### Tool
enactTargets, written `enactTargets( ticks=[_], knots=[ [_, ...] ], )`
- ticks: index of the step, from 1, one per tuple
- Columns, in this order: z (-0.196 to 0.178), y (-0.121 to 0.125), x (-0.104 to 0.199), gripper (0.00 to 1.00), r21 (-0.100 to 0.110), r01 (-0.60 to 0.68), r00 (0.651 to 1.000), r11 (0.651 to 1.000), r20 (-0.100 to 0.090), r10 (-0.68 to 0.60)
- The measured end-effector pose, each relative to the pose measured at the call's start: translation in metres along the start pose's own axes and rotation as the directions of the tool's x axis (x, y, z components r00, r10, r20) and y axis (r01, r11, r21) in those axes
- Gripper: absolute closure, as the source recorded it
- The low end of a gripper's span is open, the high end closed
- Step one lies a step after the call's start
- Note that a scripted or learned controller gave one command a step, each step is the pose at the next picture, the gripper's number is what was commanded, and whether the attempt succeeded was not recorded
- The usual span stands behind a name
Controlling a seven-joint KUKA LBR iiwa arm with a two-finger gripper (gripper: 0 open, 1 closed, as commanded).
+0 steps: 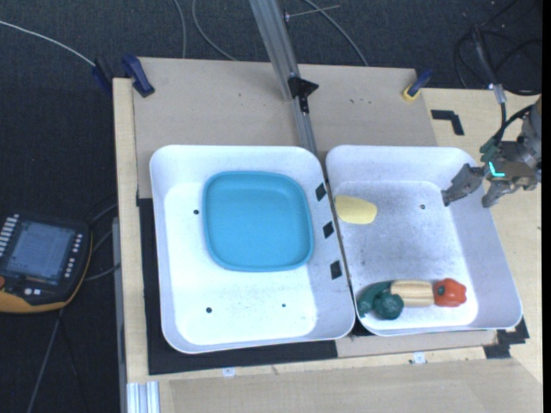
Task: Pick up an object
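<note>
The gripper [475, 189] hovers over the right bin's [413, 163] far right rim, its 2 fingers spread and holding nothing. A yellow piece [355, 210] lies by the left wall; 3 toys [413, 295] huddle at the near edge. Crowding there could spoil a grasp, or fingers may strike the wall.
</note>
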State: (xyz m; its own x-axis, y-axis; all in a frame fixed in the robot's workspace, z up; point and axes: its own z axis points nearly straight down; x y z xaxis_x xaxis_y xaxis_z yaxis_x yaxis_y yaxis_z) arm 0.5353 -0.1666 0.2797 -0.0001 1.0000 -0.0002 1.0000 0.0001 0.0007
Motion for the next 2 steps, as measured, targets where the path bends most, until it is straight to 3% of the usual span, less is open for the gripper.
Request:
enactTargets(
  ticks=[1,2],
  knots=[
    [0.0,0.0,0.0,0.0,0.0,0.0,1.0,1.0,0.0,0.0],
    [0.046,0.003,-0.007,0.0,0.003,0.0,1.0,1.0,-0.001,0.0]
  ],
)
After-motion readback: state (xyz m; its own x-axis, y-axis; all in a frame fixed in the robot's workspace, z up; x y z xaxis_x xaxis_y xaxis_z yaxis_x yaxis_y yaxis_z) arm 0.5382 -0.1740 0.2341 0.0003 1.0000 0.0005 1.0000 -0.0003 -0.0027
